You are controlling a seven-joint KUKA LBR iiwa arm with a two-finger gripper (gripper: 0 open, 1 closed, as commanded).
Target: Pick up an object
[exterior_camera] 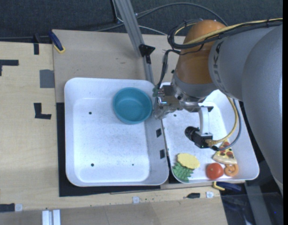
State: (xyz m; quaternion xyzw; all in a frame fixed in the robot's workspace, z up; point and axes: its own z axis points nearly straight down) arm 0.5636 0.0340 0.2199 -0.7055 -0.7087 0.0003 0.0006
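Note:
A blue bowl [132, 105] sits at the back right of the left white bin [87, 144]. My gripper [160, 106] hangs over the wall between the two bins, right beside the bowl's right rim. Whether it touches the rim is hidden by the wrist. In the right bin [245, 139], along the front, lie a yellow and green pineapple toy [185, 165], a red tomato [214, 171], a pizza slice [224, 154] and a small orange piece [231, 169].
The grey arm with its orange band [200, 55] covers the back of the right bin. A slanted metal pole [134, 27] rises behind the bins. The bench [22, 139] around them bears black tape marks.

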